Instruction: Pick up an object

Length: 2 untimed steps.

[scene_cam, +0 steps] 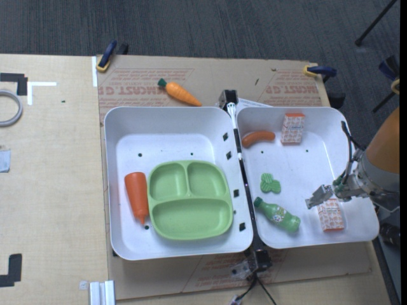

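My gripper (327, 194) hangs over the right bin (305, 164) near its right wall, open, with nothing between its fingers. A small red-and-white carton (331, 216) lies flat just below and in front of it, apart from the fingers. A green toy bottle (278, 213) lies to the left of the carton. Further left sits a small green leafy piece (270, 184). At the back of this bin are a brown sausage (257, 137) and a second red-and-white carton (292, 128).
The left bin (121, 145) holds a green divided plate (191, 199) and an orange cone-shaped piece (136, 196) by its left wall. A toy carrot (180, 92) lies on the cardboard behind the bins. Clamps hold the cardboard's back corners.
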Available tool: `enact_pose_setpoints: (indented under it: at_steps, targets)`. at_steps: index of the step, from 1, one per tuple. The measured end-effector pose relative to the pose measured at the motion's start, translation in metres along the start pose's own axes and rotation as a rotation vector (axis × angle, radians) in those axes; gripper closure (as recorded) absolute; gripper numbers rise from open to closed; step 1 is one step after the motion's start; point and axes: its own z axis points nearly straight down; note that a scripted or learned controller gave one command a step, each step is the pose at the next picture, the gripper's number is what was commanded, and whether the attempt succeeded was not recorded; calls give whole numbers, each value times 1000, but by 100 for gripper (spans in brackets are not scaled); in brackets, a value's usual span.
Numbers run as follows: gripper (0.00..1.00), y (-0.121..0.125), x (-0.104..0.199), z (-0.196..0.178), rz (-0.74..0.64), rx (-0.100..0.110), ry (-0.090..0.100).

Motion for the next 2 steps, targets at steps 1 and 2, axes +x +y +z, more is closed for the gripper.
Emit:
enact_pose_setpoints:
  at_steps: [1, 2]
  targets:
    - [0, 1, -10, 24, -288, -6, -6]
    - [100, 4, -14, 13, -284, -17, -19]
